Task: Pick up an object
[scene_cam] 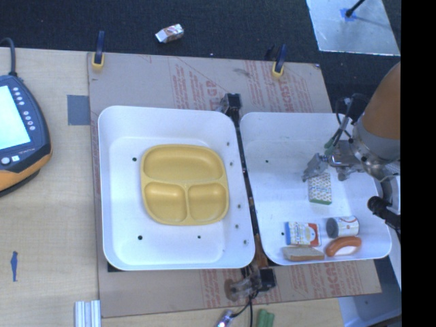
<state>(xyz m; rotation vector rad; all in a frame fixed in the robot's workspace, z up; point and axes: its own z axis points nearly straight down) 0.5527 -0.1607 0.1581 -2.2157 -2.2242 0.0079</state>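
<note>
While the left bin [112,182] carries a yellow plate [184,183] at its centre, the right bin [272,142] holds the arm's gripper [328,165] near its right edge, fingers spread open directly above a speckled packet [319,189]. Along the bottom edge lie a carton [301,234], can [342,226], sausage [343,246] and bread [302,253].

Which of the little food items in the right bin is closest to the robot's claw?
The speckled green packet, lying just below the gripper. The carton, can, sausage and bread sit farther down by the bin's near edge.
</note>
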